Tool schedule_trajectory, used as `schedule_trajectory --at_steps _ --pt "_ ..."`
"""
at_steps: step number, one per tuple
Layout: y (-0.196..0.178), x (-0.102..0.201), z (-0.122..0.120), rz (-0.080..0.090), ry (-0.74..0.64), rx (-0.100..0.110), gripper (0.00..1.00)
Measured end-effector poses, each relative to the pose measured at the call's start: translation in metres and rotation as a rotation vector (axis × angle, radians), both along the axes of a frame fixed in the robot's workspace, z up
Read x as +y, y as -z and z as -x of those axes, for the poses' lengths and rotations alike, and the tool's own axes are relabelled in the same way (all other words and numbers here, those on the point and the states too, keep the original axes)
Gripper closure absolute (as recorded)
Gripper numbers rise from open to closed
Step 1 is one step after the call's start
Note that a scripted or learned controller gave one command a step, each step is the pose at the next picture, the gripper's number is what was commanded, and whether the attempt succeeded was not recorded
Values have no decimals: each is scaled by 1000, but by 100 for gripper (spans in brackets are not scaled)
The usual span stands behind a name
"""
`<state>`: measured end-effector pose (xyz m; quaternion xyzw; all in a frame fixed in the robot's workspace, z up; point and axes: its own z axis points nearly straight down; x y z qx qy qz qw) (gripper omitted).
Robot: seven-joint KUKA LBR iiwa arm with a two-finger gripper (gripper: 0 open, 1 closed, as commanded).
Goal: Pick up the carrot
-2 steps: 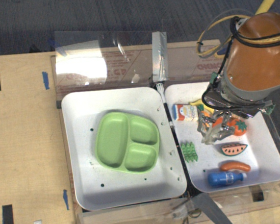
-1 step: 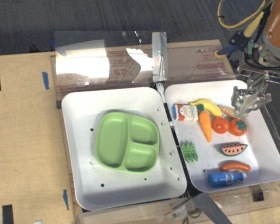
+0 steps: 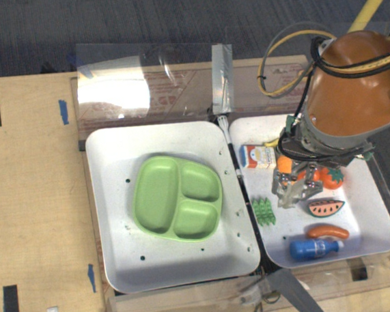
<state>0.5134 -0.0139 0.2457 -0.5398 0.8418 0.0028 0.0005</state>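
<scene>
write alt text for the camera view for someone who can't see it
A robot arm's gripper hangs low over the right bin, close to an orange carrot, among a watermelon slice, sausage, blue bottle, green toy and small carton. The left bin holds a green divided plate.

I have one fixed camera, mounted above the pale wooden bench [image 3: 28,202] and tilted down at a slant. It stands far enough back to take in both shallow white plastic bins, the left bin [image 3: 106,160] and the right bin [image 3: 379,216], side by side, with dark floor beyond. The grey arm with the orange band [image 3: 353,88] enters from my right
</scene>
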Motion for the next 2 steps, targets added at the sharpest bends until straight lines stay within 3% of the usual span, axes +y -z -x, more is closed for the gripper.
schedule_trajectory --at_steps 1,2 --pt "-62 8 -24 2 -349 -12 100" --pt "-1 -42 -39 0 -615 -2 100"
